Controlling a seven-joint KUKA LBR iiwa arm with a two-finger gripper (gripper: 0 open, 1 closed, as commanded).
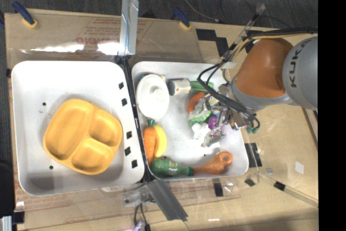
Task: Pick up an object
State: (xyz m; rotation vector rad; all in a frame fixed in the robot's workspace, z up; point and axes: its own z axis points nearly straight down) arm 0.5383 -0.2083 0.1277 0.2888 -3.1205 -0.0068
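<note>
A jumble of small toys lies in the right bin, partly hidden beneath the tool; whether it grips anything cannot be told. A yellow divided plate occupies the left bin.

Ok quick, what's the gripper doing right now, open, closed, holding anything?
Gripper: cannot be told; it is low in the right bin among cluttered small items, nothing visibly held.

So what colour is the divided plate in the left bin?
Yellow plate, clear in the camera view.
</note>
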